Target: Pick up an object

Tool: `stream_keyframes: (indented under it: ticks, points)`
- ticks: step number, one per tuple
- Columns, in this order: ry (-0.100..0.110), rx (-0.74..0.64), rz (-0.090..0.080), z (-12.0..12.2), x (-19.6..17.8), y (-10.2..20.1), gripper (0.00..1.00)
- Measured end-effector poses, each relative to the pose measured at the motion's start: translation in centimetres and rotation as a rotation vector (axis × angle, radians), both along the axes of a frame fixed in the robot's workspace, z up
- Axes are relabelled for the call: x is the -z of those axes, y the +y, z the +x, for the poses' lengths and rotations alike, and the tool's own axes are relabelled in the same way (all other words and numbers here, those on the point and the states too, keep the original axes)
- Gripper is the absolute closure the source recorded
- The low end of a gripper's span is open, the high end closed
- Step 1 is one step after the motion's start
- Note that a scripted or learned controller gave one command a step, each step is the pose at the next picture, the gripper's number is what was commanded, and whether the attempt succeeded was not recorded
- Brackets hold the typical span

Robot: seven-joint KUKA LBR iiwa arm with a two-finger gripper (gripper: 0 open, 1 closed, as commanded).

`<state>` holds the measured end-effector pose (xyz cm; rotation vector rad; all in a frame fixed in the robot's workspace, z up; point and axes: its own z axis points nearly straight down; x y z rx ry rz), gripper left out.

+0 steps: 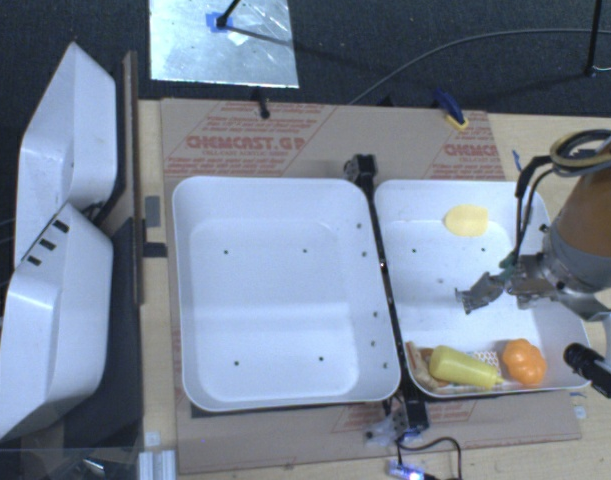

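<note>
A: Where is the arm sitting?

B: It is reaching in from three o'clock, its fingers hovering over the floor of the right bin, pointing toward nine o'clock. Whether they are spread or pressed together cannot be told (the tips are blurring into one grey shape), and nothing is showing between them.

A: And the objects to be picked?

B: All are lying in the right bin. A pale yellow piece is resting toward twelve o'clock of the fingers, apart from them. A yellow bottle-like object is lying on its side along the six o'clock wall, and an orange ball is sitting just beside it, at its three o'clock.

A: What else is showing?

B: The left bin is lying alongside on the table, at nine o'clock of the right one.
</note>
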<state>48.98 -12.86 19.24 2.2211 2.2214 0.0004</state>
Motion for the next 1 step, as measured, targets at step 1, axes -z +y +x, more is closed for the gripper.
stream_keyframes:
  ticks: [1]
  points:
    - [0.004, 0.001, 0.001, 4.32, 8.13, -3.29, 0.0]
